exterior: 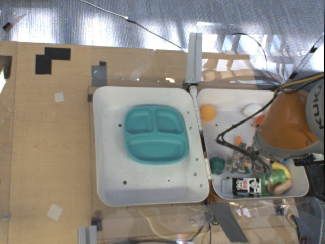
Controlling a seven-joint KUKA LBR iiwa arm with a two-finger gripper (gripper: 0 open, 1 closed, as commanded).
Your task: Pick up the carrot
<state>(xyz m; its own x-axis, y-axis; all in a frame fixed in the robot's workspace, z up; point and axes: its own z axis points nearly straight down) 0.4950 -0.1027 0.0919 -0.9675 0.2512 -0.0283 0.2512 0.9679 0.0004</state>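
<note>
Gripper (244, 159) low in right bin (223, 189), grip state impossible to tell, carrot (259, 120) partly hidden beside arm (289, 123), teal tray (155, 133) in left bin (109, 151)

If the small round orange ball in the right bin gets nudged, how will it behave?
The small round orange ball would probably roll freely: it lies apart on the right white bin floor. It looks smooth, so likely slippery.

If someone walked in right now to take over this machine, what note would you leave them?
Tool: low over the right bin, in the clutter; whether open or shut cannot be told.
Carrot: probably the small orange bit at the arm's edge, mostly hidden.
Nearby: orange ball, green piece, black-and-white box.
Left bin: teal divided plate.
Done: nothing visibly lifted.
Left: grasp the carrot and raise it.
</note>
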